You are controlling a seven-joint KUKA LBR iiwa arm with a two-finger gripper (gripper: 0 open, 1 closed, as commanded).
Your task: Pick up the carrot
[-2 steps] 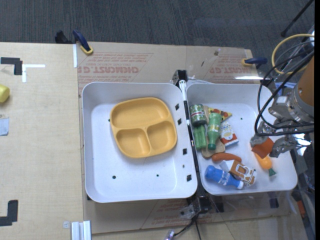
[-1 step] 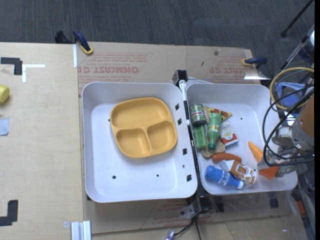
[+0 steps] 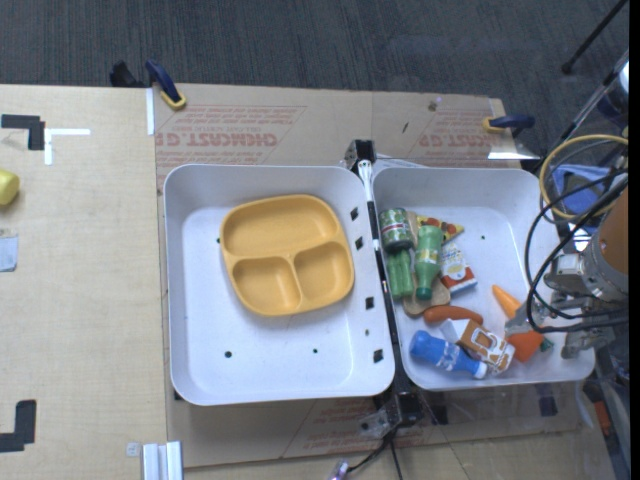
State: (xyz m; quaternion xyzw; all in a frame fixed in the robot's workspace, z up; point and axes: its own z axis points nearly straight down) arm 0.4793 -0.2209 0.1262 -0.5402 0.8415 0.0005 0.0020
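Note:
The carrot [image 3: 524, 347] is orange with a small green top. It lies near the front right corner of the right bin [image 3: 500, 196]. A second pointed orange piece [image 3: 505, 298] lies just behind it; whether it belongs to the same carrot is unclear. My gripper [image 3: 546, 324] comes in low over the bin's right edge, directly above and beside the carrot. Cables and the wrist hide part of it. I see nothing clearly held.
The right bin also holds two green bottles [image 3: 412, 260], a small juice carton [image 3: 456, 268], a red sausage [image 3: 452, 315], a blue bottle [image 3: 440, 354] and an orange-white box [image 3: 487, 346] touching the carrot. A yellow divided plate [image 3: 288, 253] sits in the left bin [image 3: 190, 298].

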